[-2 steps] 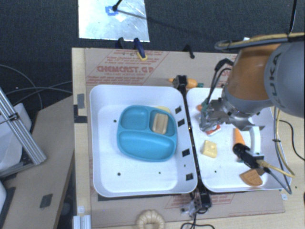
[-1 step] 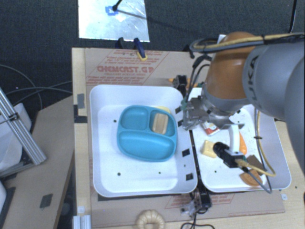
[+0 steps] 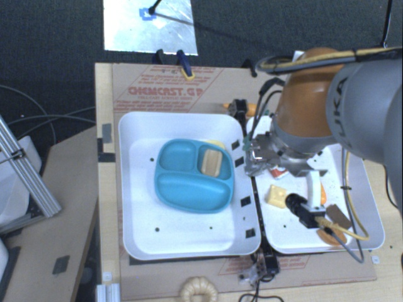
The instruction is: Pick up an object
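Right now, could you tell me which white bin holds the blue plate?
The bin on the view's left; the other sits under the arm.

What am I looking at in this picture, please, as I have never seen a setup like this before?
This is one picture from a fixed overhead camera, looking down at a slant. The big grey and orange machine is a robot arm reaching in from the right; its gripper hangs low where two shallow white bins meet. The left bin holds a blue divided plate with a tan block in one compartment. The right bin holds small items, among them a pale yellow wedge. I cannot tell whether the gripper holds anything; its job is to pick an object up.
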`<state>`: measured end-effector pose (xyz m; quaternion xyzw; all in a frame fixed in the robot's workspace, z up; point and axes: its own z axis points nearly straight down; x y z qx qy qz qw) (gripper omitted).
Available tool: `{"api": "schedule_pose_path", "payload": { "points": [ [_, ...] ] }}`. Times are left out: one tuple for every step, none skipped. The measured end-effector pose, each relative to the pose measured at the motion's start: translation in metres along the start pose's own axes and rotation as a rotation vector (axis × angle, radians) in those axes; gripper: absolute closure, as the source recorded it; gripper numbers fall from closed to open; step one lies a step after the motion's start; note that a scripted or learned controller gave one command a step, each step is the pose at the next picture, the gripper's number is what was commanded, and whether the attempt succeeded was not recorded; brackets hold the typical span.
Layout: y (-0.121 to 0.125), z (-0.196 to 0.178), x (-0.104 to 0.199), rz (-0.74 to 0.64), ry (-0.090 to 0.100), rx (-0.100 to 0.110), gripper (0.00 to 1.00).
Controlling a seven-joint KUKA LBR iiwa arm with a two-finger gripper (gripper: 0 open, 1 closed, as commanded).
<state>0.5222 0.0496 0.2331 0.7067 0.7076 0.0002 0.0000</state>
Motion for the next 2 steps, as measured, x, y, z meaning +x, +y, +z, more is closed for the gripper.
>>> {"api": "schedule_pose_path", "payload": {
  "points": [
    [-0.002,0.008,0.008,-0.003,0.0,-0.001,1.0],
    [0.002,0.001,-0.004,0.001,0.0,-0.001,1.0]
  ]
}}
